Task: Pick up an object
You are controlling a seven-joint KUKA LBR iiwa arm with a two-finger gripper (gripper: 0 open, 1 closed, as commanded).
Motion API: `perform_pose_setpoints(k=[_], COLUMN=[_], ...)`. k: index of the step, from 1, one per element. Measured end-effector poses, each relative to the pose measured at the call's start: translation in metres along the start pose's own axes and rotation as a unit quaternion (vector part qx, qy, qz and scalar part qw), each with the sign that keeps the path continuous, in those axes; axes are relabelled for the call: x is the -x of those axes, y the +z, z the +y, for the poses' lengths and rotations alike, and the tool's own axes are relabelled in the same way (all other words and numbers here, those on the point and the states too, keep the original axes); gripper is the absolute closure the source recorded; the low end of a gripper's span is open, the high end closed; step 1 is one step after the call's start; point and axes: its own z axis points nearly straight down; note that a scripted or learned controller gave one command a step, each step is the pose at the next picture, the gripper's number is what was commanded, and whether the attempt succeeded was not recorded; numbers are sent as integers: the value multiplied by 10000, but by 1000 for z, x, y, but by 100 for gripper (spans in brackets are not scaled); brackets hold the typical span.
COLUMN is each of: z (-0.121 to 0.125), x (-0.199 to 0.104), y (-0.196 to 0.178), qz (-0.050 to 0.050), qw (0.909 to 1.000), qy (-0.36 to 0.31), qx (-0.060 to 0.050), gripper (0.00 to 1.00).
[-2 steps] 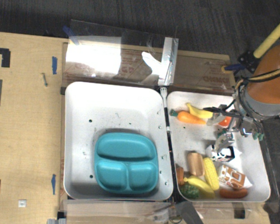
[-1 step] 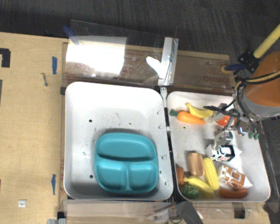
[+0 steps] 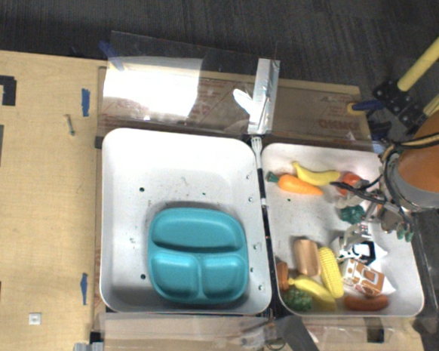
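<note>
Two white bins: the left bin (image 3: 119,201) holds one teal divided tray (image 3: 196,255); the right bin (image 3: 408,277) holds two bananas (image 3: 316,174), one carrot (image 3: 300,186), one corn cob (image 3: 331,270), with other small items too jumbled to count

This is a robotics lab, a test bench rather than a home or kitchen. Two white bins (image 3: 119,201) sit side by side on a plywood bench (image 3: 29,194) marked with black tape corners (image 3: 3,89) and blue tape bits (image 3: 84,101). A clear plastic sheet (image 3: 173,91) stands behind the bins. Left of the arm (image 3: 424,168), the food is toy food: a plastic banana (image 3: 316,174), carrot (image 3: 300,186) and corn (image 3: 331,272). A teal tray (image 3: 197,254) lies in the left bin.
</note>
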Motion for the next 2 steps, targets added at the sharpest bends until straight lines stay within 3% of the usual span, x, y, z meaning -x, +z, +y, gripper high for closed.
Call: perform_pose_setpoints(k=[1, 2], z=[33, 24], x=[65, 21], y=[25, 23], qz=[343, 241], qw=[9988, 9970], qy=[342, -731], qx=[-42, 11], gripper=[0, 0])
